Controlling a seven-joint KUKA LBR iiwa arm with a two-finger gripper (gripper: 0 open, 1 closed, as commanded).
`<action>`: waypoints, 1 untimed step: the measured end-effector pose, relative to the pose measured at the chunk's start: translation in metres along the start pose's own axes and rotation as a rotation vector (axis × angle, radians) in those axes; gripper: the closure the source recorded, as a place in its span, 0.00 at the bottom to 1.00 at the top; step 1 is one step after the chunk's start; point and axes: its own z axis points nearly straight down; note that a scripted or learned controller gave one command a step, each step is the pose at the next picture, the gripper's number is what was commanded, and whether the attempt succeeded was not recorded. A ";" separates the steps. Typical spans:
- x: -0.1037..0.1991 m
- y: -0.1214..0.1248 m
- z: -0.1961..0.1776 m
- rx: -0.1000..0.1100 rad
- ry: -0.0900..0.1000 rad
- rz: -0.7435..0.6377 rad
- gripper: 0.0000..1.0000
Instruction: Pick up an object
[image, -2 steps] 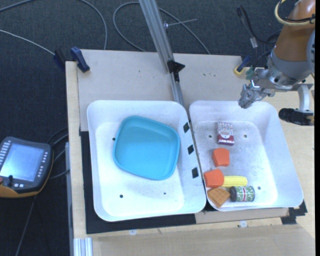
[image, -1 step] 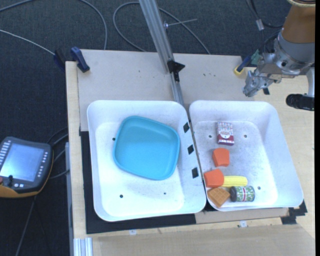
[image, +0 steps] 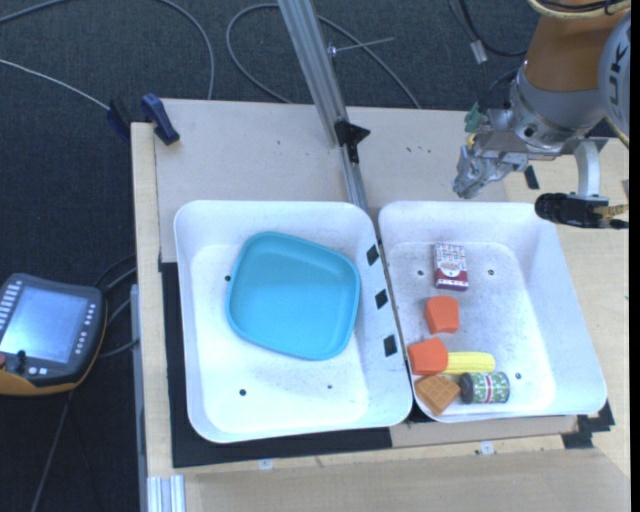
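**Hand above the right bin's far rim, objects lying in the bin**

Nearest the camera, in the right bin (image: 560, 300), a tan waffle-like piece (image: 436, 393) sits at the front edge, touching a small green-labelled can (image: 486, 387) lying on its side. Just behind them lie an orange block (image: 428, 355) and a yellow corn cob (image: 470, 362). Farther back sits a second orange block (image: 442, 314), then a red and white box (image: 451, 266). The left bin (image: 200, 300) holds a blue plate (image: 294, 295). Beyond the right bin's far rim, over the tabletop (image: 250, 150), the hand (image: 472, 181) hangs with nothing between its fingers; whether they are parted I cannot tell.
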 end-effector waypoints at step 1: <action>0.050 -0.016 0.018 0.002 0.001 0.000 1.00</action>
